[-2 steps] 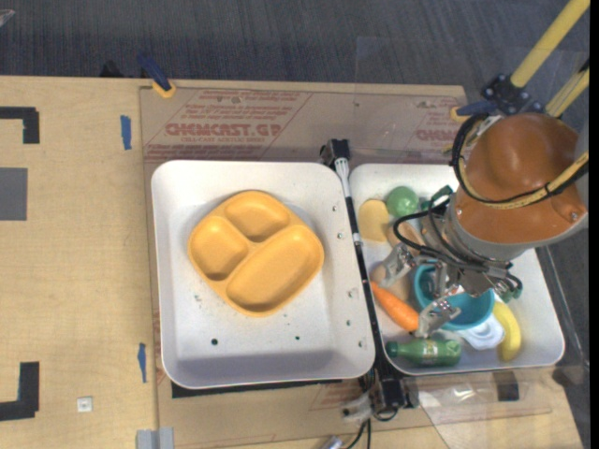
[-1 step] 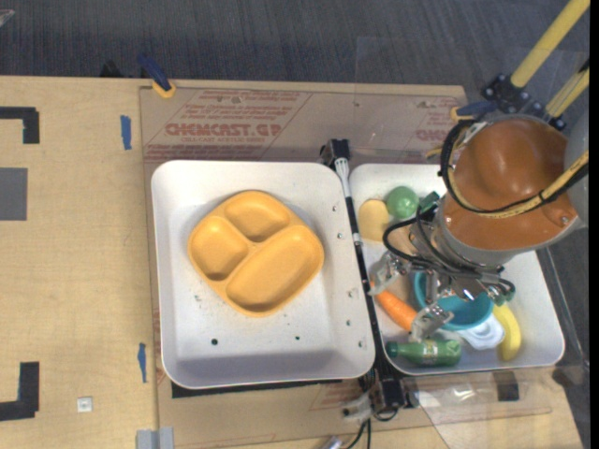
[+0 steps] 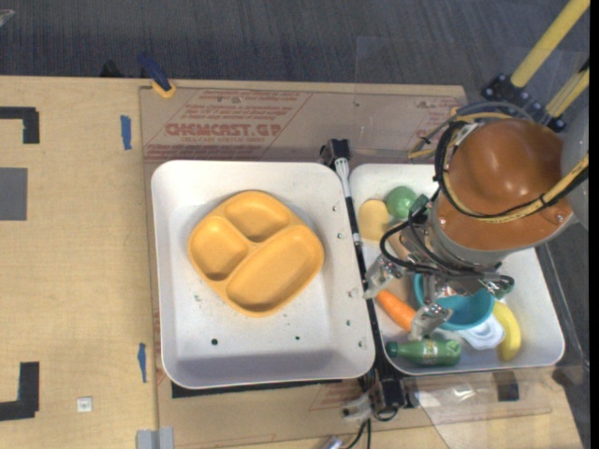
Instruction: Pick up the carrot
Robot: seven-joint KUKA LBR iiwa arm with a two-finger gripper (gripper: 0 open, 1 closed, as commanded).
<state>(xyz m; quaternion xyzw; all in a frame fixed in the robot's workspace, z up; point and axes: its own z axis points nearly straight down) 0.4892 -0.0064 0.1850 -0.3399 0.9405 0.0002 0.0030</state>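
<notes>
The carrot [image 3: 397,311], smooth, tapered and orange, lies in the right bin [image 3: 552,344] by its left wall, just beside the hand [image 3: 423,309]; whether the hand is spread I cannot tell. Its slick cone could slip out, or the crowding green bottle [image 3: 424,350] and teal cup [image 3: 465,309] get nudged

I see even, fairly bright overhead light, soft sheen on the left white bin [image 3: 178,251], faint shadow under the yellow tray [image 3: 257,251] inside it. Slightly soft, grainy focus throughout.
</notes>
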